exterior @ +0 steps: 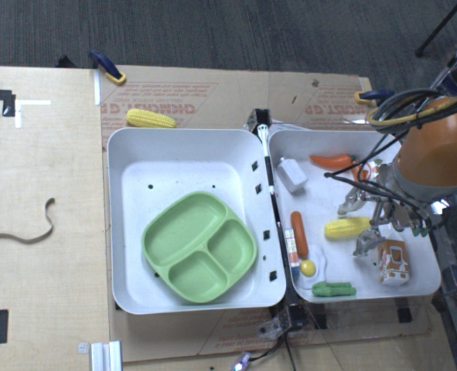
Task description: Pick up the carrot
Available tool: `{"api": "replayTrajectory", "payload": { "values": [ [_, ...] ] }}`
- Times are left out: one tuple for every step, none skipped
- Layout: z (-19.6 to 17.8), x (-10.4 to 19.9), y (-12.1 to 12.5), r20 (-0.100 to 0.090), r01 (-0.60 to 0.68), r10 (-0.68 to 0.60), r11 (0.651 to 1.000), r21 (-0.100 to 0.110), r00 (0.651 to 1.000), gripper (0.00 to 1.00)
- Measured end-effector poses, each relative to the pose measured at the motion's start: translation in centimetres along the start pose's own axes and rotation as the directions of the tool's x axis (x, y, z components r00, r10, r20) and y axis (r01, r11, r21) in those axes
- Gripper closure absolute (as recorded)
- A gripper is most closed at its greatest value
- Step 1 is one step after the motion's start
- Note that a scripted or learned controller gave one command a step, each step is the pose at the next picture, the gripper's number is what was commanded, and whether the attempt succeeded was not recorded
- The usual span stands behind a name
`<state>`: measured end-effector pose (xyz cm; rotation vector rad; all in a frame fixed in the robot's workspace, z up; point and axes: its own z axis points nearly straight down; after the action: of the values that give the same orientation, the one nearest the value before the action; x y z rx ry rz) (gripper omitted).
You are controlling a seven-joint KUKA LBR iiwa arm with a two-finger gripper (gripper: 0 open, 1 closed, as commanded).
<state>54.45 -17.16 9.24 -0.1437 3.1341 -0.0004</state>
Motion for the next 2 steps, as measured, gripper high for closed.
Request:
{"api": "replayTrajectory", "payload": {
  "values": [
    [0.0, 4.3, 7.8, 0.0, 0.112, -0.112, 0.994, -0.001, 0.994, 0.0],
    [-0.1, -0.7, 0.1, 0.002, 0.238, -0.238, 0.971, 0.001, 0.971, 0.0]
  ]
}}
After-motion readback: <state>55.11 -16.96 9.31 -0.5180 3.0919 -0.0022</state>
